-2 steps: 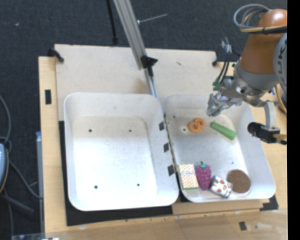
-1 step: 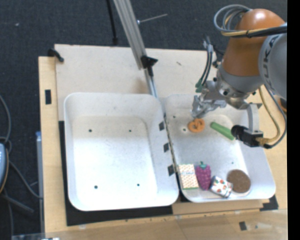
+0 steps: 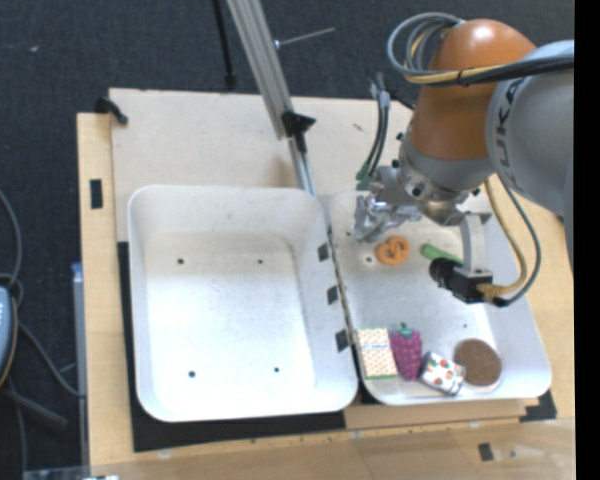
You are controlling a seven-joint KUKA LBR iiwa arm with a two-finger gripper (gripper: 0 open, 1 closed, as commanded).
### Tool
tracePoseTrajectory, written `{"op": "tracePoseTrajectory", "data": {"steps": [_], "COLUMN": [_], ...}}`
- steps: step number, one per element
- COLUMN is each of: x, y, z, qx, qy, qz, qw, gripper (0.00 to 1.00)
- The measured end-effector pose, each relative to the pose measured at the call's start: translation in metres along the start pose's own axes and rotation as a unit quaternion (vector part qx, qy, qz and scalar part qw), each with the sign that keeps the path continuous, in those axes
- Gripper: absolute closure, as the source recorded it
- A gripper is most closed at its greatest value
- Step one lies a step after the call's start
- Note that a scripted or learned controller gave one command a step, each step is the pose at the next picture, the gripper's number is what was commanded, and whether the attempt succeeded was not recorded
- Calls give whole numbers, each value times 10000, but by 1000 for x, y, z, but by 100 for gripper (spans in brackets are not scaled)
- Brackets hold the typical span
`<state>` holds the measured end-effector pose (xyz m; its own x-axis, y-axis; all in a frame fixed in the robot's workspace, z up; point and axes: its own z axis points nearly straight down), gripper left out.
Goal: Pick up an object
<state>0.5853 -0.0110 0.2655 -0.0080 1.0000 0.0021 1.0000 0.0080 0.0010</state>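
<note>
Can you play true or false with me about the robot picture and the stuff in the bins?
1. All the small things lie in the right bin. True.
2. The orange object sits at the near rim by the brown disc. False: it lies further back, just below the gripper.
3. The purple object lies between the patterned box and the red-and-white object. True.
4. The brown disc is in the left bin. False: it is in the right bin's near corner.
</note>
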Motion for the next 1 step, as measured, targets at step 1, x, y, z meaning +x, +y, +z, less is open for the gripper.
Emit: {"op": "tracePoseTrajectory", "data": {"steps": [1], "x": [59], "y": [-16], "z": [3], "qx": [3], "qy": [-3], "qz": [1], "qw": [10000], "gripper": [100]}}
